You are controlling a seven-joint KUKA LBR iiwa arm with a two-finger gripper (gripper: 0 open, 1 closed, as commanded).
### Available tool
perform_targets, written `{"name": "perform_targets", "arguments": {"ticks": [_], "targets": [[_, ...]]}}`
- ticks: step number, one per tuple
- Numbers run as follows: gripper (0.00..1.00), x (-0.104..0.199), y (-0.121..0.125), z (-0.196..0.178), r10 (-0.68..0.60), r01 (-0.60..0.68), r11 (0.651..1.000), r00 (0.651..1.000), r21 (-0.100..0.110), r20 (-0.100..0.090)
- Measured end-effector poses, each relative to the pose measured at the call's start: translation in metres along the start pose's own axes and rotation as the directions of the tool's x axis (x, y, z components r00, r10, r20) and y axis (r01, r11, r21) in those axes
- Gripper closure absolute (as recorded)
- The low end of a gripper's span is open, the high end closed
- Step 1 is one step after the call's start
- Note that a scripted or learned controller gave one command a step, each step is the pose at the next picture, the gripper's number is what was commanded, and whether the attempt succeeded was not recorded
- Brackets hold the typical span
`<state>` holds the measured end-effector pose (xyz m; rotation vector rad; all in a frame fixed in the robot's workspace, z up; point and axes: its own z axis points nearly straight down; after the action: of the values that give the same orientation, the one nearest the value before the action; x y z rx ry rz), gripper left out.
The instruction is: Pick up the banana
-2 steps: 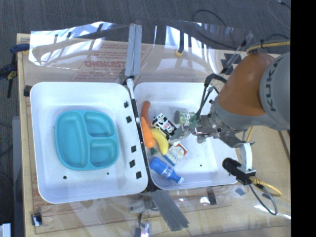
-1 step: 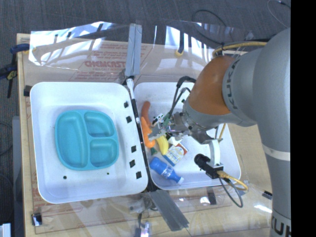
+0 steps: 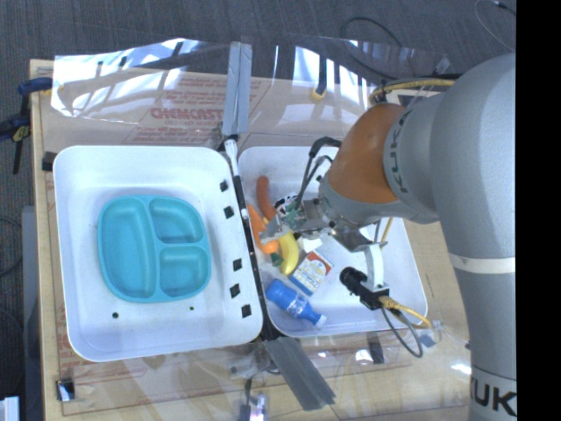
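Note:
The yellow banana point(image 3: 287, 253) lies in the right bin point(image 3: 405, 266), near its left wall, among other items. My gripper point(image 3: 296, 224) hangs from the orange-banded wrist, just above the banana's upper end and very close to it. The wrist body hides where the gripper meets the banana.
An orange carrot point(image 3: 258, 221) and a reddish sausage point(image 3: 264, 189) lie just left of the gripper. A white packet point(image 3: 310, 274) and a blue bottle point(image 3: 293, 301) sit below the banana. A blue divided plate point(image 3: 156, 248) lies in the left bin point(image 3: 74, 314). The grey arm covers the right bin's far side.

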<state>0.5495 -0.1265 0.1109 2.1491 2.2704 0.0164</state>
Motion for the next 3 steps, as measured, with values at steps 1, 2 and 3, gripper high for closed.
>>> {"name": "perform_targets", "arguments": {"ticks": [1, 2, 3], "targets": [[1.0, 0.001, 0.002, -0.008, -0.009, 0.009, 1.0, 1.0, 0.0, -0.002], [1.0, -0.019, 0.061, -0.05, 0.073, -0.073, 0.997, 0.997, 0.023, -0.003], [0.0, -0.018, 0.061, -0.05, 0.073, -0.072, 0.997, 0.997, 0.024, -0.003]]}}
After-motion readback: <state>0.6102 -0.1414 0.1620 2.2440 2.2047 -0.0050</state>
